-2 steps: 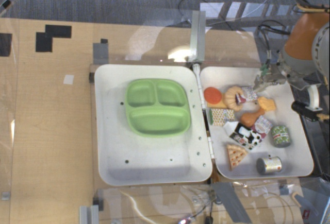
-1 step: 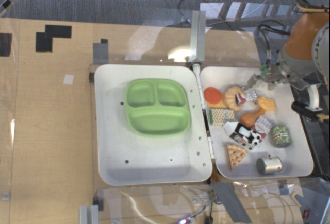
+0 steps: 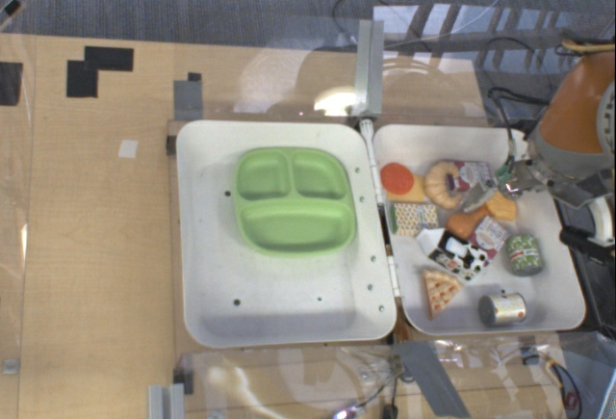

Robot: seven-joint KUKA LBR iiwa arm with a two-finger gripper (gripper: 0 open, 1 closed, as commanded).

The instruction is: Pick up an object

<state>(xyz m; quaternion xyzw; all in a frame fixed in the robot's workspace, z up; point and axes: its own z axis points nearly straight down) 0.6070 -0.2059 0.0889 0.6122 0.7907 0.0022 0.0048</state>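
Two white bins: the left bin point(image 3: 207, 311) holds one green divided tray point(image 3: 294, 200); the right bin point(image 3: 568, 311) holds about ten small items. The gripper point(image 3: 507, 178) hovers over the right bin's upper right, beside an orange wedge point(image 3: 466, 221) whose long axis runs diagonally, upper-right to lower-left

Cut off and unclear
The arm point(image 3: 582, 118) runs off the right edge — its gripper point(image 3: 510, 178) too small to read, fingers lost among the cluttered right bin point(image 3: 577, 311)

Toy foods point(image 3: 462, 234) cluttered in right bin point(image 3: 568, 311)
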